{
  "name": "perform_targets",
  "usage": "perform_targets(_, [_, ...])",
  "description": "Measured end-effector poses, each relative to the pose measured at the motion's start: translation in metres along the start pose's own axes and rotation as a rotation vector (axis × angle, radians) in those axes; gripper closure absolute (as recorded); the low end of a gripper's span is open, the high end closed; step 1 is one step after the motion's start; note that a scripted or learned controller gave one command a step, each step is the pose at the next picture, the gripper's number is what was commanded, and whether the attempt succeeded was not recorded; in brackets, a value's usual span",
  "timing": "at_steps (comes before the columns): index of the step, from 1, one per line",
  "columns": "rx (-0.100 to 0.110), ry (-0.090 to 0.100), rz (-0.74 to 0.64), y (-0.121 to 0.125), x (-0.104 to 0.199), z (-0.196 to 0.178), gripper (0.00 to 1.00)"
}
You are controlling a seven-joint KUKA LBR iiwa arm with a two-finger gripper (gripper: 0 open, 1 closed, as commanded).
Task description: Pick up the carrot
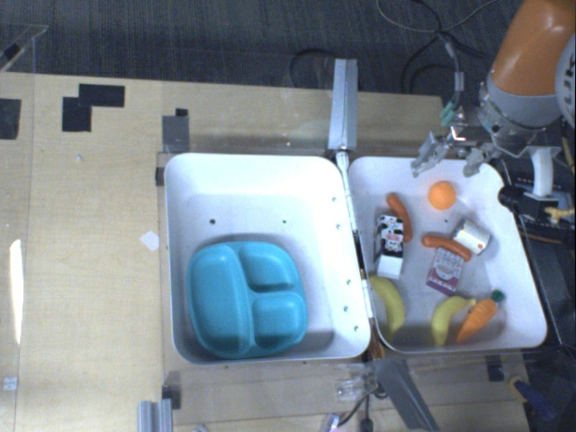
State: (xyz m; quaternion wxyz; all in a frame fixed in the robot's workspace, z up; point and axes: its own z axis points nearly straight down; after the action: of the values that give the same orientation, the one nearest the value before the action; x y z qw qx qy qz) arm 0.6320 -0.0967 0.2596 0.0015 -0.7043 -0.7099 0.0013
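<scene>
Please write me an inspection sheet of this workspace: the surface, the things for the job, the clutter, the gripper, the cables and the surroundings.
Surface: wooden bench bearing the left bin and the right bin.
Job's things: carrot lies at the right bin's front, beside a banana, untouched.
Clutter: blue divided tray in the left bin; orange ball, two sausages, milk carton, small can, purple packet, second banana in the right bin.
Gripper: gripper open, over the right bin's back edge, holding nothing.
Cables: black cables on the floor behind.
Surroundings: dark carpet.
</scene>
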Motion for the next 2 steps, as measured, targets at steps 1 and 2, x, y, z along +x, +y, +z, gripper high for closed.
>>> perform_targets(1, [0.0, 0.0, 0.049, 0.037, -0.044, 0.1, 0.0])
perform_targets(2, [-0.009, -0.001, 0.098, 0.039, -0.071, 0.175, 0.0])
